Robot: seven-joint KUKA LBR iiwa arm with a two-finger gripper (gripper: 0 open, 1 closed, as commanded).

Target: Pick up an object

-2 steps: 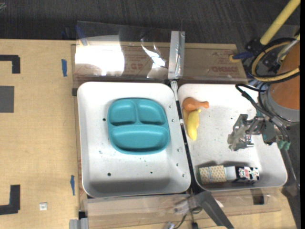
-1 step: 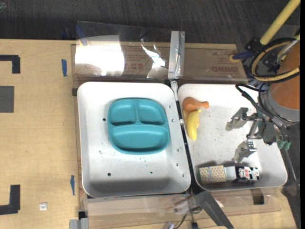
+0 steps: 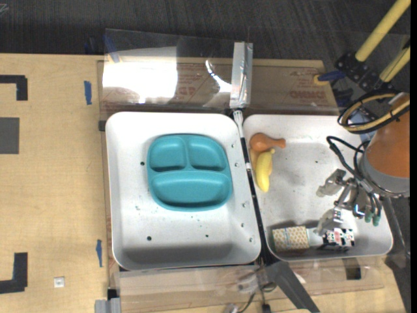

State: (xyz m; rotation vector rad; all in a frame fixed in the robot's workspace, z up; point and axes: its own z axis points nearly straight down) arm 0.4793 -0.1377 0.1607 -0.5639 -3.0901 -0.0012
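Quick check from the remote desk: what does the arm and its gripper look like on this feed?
The arm shows a rounded orange band over a grey collar. Black cables loop around it, with a yellow-edged loop above. The gripper is bare grey metal linkage, with small green-tipped parts beside it.

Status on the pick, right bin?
Pincer low in right bin, near front-right corner. Tan block just left of it. Banana and orange piece untouched by divider.

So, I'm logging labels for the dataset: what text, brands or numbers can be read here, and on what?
Red print on the cardboard behind the bins: too blurred to read.
Markings on the small black-and-white object by the gripper: too small to read.
Nothing else bears legible text.
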